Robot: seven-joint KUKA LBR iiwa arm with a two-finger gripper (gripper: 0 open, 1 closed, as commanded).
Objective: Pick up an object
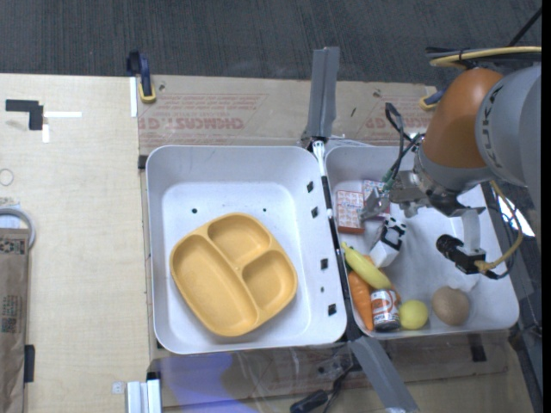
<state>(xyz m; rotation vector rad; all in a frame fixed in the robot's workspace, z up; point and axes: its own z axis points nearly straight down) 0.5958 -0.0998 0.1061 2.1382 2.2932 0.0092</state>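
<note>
The pick is not done yet, as far as I can judge. The end effector [392, 231] hangs low in the right bin [491, 317], and I cannot tell its state. Just below it lie a banana [368, 267], a carrot [361, 299] and a can [385, 308]; nothing is visibly lifted, so grasping and raising remain.
</note>
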